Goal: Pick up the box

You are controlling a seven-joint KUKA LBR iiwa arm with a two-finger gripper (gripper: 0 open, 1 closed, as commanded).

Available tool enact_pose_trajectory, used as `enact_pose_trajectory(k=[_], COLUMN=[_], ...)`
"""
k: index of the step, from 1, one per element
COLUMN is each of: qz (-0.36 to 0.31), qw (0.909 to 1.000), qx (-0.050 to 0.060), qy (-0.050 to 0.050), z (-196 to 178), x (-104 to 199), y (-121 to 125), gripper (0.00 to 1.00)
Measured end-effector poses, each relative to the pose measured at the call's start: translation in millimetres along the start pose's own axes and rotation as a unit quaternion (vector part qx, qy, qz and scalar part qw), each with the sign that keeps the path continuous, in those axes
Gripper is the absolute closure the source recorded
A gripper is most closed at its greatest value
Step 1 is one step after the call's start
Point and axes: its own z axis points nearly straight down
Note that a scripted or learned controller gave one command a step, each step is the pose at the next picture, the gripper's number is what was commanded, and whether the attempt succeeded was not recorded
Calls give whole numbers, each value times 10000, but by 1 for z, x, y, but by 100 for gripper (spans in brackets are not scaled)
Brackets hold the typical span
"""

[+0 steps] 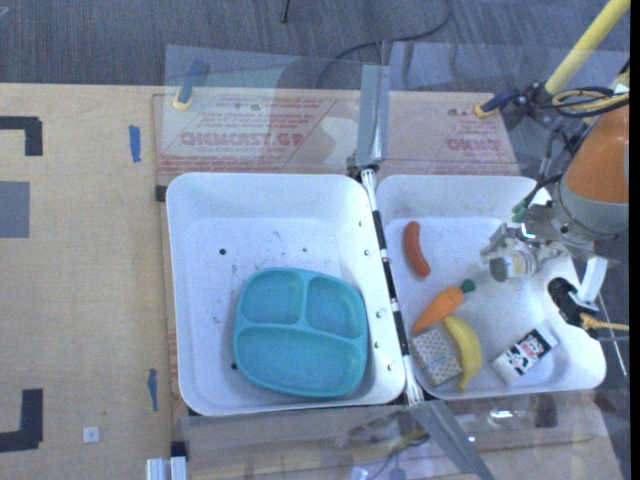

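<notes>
Box [523,355] lies beside banana [463,349] and carrot [440,309]; hand [512,260] hovers near, grip unclear.

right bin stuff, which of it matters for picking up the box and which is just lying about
For the job:
box
gripper

Just lying about:
sausage
carrot
banana
sponge
teal tray in the left bin

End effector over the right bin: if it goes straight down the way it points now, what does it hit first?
Most likely bare floor of the right bin. The end effector hangs over an open patch, apart from the carrot and the box. Depth is hard to judge from this slanted view.
</notes>
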Motion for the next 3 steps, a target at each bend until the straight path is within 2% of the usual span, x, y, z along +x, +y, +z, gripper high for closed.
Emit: enact_pose_trajectory(k=[1, 2, 3], qz=[-44, 819, 1532], qw=[10000, 9966, 9882], qx=[31, 50, 36], qy=[-51, -47, -55], z=[-121, -169, -210], x=[-2, 49, 131], y=[-26, -79, -116], gripper=[100, 100, 100])
